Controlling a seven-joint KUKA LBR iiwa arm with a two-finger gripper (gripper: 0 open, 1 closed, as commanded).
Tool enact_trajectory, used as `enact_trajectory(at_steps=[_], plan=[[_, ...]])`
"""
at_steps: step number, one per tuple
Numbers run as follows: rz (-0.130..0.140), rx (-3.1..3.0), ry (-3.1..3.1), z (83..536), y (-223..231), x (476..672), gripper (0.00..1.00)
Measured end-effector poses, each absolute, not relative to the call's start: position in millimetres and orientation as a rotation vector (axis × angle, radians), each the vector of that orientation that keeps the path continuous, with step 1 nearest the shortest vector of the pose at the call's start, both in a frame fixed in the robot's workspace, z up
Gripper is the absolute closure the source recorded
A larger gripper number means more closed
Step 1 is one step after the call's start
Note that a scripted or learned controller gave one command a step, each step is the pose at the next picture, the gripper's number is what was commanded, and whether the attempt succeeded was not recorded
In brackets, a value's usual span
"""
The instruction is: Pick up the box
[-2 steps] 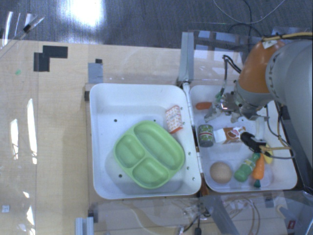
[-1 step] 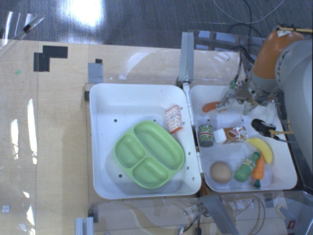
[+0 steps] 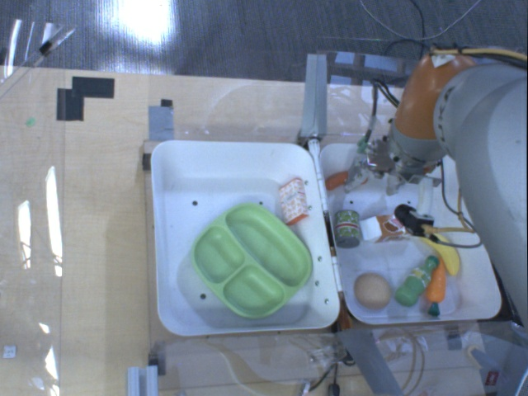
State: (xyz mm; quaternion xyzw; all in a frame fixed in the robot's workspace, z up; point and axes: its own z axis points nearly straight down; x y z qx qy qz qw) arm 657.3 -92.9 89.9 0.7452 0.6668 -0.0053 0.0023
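The box [image 3: 292,201] is a small carton, white with orange-red print, lying tilted in the left bin [image 3: 169,221]. It sits near that bin's right wall, just beside the upper right edge of a green divided plate [image 3: 252,259], whose three compartments face up.

The claw [image 3: 373,170] hangs over the upper part of the right bin [image 3: 487,299], below the arm's orange band [image 3: 417,97], well apart from the box. Cables and the wrist crowd it, so whether it is spread or closed cannot be told, and nothing can be made out in its grip. An orange item [image 3: 336,180] lies just beside it, against the bin's left wall.

Lower in the right bin lie a small dark can [image 3: 347,228], a tan egg-shaped item [image 3: 372,290], a green bottle [image 3: 415,282], a carrot [image 3: 436,285] and a banana [image 3: 445,252]. Both bins rest on the pale wooden desk [image 3: 82,246].
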Motion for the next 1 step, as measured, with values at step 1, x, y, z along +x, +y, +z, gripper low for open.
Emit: enact_trajectory(at_steps=[1], plan=[[0.006,2.315,2.112,88.3,-90.2,648.2,0.00]])
